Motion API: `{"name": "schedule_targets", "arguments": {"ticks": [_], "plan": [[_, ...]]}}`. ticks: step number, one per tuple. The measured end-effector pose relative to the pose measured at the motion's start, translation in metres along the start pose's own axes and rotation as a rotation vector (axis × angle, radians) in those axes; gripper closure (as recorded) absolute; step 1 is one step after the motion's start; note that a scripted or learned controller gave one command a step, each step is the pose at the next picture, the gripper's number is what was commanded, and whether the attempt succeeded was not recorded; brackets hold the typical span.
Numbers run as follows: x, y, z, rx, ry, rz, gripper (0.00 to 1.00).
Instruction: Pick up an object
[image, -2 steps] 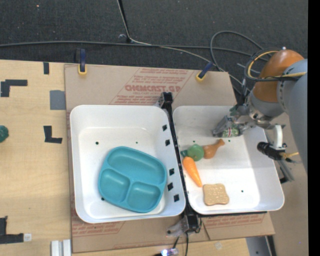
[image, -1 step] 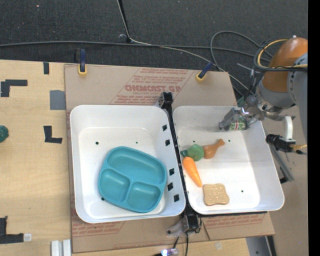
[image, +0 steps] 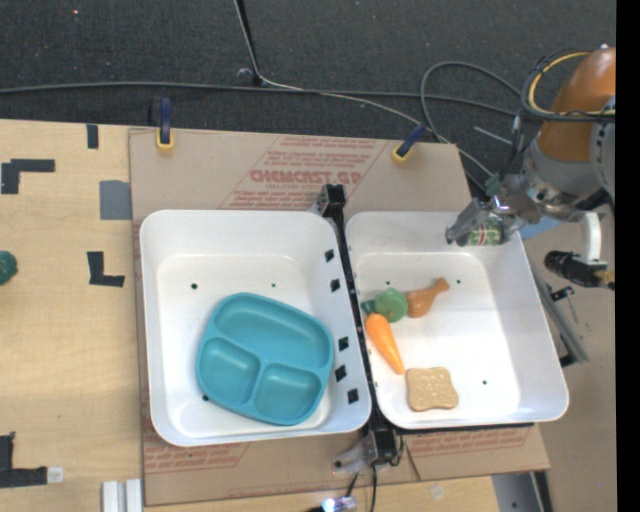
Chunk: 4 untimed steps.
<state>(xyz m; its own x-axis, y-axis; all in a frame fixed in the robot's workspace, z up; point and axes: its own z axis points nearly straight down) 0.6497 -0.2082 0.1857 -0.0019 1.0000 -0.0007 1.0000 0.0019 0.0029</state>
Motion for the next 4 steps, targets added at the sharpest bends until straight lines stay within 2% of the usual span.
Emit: {"name": "schedule_targets", "arguments": {"ticks": [1,2,4], "plan": [[0.001,0.001,-0.019,0.002,0.000,0.000,1.00],[0.063,-0.006,-0.017,0.005,0.002,-0.004,1.00],[0.162,-0.021,-0.038,0.005,0.002,-0.004,1.00]]}}
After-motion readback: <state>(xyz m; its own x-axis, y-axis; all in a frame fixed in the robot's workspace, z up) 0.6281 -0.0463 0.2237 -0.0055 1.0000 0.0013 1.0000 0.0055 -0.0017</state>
